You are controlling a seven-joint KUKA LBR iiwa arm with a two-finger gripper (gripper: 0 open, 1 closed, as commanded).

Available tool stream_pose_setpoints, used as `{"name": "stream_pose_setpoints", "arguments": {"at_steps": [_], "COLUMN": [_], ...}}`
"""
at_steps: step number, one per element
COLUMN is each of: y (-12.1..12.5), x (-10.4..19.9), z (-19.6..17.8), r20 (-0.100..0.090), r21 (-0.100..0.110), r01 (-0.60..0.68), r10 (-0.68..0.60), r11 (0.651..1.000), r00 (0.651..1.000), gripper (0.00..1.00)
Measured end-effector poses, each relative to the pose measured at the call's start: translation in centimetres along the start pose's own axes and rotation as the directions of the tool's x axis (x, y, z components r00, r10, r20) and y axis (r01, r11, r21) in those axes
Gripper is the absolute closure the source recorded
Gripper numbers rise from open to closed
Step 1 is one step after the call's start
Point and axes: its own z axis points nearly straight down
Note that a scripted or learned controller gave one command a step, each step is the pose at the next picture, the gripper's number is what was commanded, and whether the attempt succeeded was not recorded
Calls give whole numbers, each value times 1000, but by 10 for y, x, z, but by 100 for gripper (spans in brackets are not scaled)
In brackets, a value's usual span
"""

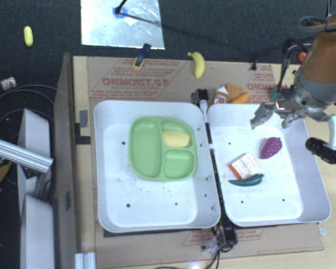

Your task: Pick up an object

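Robot gripper point(267, 115), finger spread impossible to tell, hangs over the right bin point(302, 206) near purple grapes point(271, 147); best approach: descend straight, centred on the bunch

In the shallow white left bin point(115, 206), at frame centre, a green three-compartment plastic plate point(151, 156) carries a pale yellow soft lump point(176, 138) in its upper-right section, while the shallow white right bin point(291, 206) holds purple toy grapes point(271, 147) upper right of an orange-and-white small carton point(244, 165), with a dark green toy pepper point(247, 180) just below it.

Right bin point(302, 206): grapes point(271, 147), carton point(245, 165), pepper point(247, 180) cluster centrally; its near floor seems open.
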Motion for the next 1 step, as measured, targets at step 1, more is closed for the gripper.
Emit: {"name": "stream_pose_setpoints", "arguments": {"at_steps": [1], "y": [32], "x": [-53], "z": [52], "r20": [3], "r21": [0], "r01": [-5], "r10": [5], "r11": [1000], "r00": [1000], "gripper": [0]}}
